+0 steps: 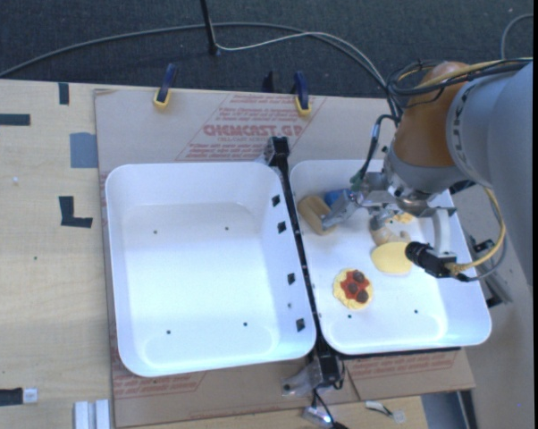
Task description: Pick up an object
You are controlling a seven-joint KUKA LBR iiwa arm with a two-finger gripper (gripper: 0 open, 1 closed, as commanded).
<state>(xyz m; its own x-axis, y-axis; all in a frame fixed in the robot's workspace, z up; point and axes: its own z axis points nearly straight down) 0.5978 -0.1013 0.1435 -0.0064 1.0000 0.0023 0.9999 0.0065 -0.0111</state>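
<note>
Watching the arm point(448, 123) reach in over the right bin point(448, 324), wrist low above the bin's upper half. The gripper point(351, 206) sits close to a tan, block-like object point(312, 214) lying near the divider between the two bins. From my feed the metal tip looks to be touching or just beside that block, but I cannot tell how wide the fingers stand, nor whether anything is between them; the wrist housing and cabling cover most of that area.

Other candidates in the right bin: a pale yellow oval piece point(391, 258) near the middle, a flat yellow disc with red and dark spots point(353, 289) below it, and a small whitish item point(390, 231) partly under the wrist. The left bin point(144, 347) is the neighbouring tray.

Judgement: approach or grasp attempt on the tan block, pick not confirmed.

Risks from here:
- Block lies near the bin wall; a finger could land on the rim or push the block against the wall instead of straddling it.
- If contact is on one side only, closing may shove it away or tip it.
- Whitish item beside the wrist could be knocked or pinched along.
- Cable loop hanging at the wrist could snag the yellow oval on retreat.
</note>
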